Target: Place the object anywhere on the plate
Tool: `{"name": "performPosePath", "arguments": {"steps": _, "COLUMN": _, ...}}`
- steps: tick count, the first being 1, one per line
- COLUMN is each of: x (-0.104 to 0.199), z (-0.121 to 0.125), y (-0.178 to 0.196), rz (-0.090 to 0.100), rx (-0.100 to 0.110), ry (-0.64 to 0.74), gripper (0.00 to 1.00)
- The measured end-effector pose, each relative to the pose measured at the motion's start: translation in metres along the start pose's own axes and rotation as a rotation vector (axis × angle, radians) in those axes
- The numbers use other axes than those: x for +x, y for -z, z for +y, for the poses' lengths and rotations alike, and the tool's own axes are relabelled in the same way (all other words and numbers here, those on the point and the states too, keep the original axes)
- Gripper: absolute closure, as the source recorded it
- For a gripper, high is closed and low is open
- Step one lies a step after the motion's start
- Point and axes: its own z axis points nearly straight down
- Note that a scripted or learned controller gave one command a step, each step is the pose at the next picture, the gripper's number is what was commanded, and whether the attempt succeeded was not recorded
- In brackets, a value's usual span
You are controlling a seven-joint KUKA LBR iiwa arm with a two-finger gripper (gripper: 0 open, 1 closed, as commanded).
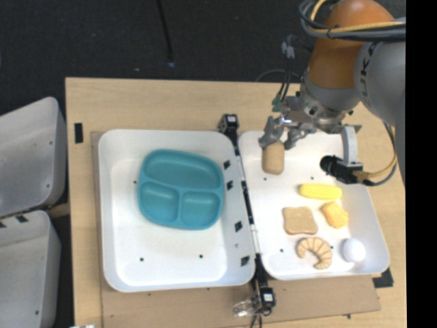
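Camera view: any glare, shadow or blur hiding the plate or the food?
Camera view: even light, mild softness throughout. The teal plate reads cleanly, no glare. White bins are bright yet keep their edges. The white egg nearly blends into the bin. The gripper shades the tan roll slightly; the background is dark.

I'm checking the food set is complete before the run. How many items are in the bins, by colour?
Teal: 1, plate
Tan: 3, bread roll, toast slice, croissant
Yellow: 2, banana, yellow wedge
White: 1, egg
Total: 7
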Motion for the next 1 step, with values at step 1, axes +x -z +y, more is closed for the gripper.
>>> {"name": "performPosePath", "arguments": {"steps": 1, "x": 0.0535, "z": -0.0152, "y": -0.0129, "rz": 0.000, "rx": 0.001, "ry": 0.000, "gripper": 1.00}}
